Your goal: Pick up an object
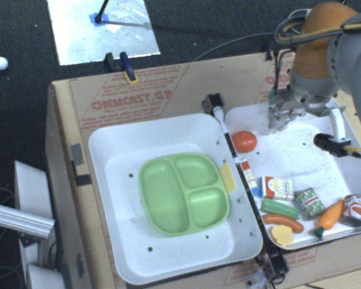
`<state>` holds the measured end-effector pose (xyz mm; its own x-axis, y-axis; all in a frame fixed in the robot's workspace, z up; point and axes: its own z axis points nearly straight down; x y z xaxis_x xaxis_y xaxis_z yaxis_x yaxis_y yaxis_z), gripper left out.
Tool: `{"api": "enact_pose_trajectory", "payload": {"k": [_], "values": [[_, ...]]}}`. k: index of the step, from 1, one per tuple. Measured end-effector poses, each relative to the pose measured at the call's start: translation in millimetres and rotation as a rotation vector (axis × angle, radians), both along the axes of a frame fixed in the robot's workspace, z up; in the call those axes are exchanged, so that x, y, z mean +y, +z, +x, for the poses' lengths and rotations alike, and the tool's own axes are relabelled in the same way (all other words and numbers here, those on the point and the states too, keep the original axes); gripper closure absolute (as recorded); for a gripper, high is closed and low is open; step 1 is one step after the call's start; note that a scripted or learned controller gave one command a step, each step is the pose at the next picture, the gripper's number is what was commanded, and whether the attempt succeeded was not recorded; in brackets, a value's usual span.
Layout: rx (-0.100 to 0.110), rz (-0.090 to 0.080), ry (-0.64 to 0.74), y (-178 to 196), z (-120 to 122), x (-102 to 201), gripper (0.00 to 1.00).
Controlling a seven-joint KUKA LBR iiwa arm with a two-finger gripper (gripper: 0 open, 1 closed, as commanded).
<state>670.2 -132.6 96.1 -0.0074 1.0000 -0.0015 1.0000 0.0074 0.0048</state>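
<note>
My gripper (281, 120) hangs over the back of the right bin (306, 153), above bare white floor. A red tomato (244, 141) lies just to its left, near the divider. Along the bin's front lie a small printed carton (276, 188), a green cucumber (279, 208), a green can (308, 202), a sausage (283, 222), a carrot (329, 216) and a tin (353, 209). Nothing shows in the gripper's grasp.
The left bin (122, 185) holds a green divided plate (182, 193) with a yellow piece (228, 178) at its right side. A small red and white item (245, 167) sits against the divider. The arm (351, 55) fills the right rear.
</note>
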Motion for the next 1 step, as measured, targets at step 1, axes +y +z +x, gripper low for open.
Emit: {"api": "enact_pose_trajectory", "payload": {"k": [1], "values": [[-0.003,0.0,-0.002,101.7,0.0,24.8,1.0]]}}
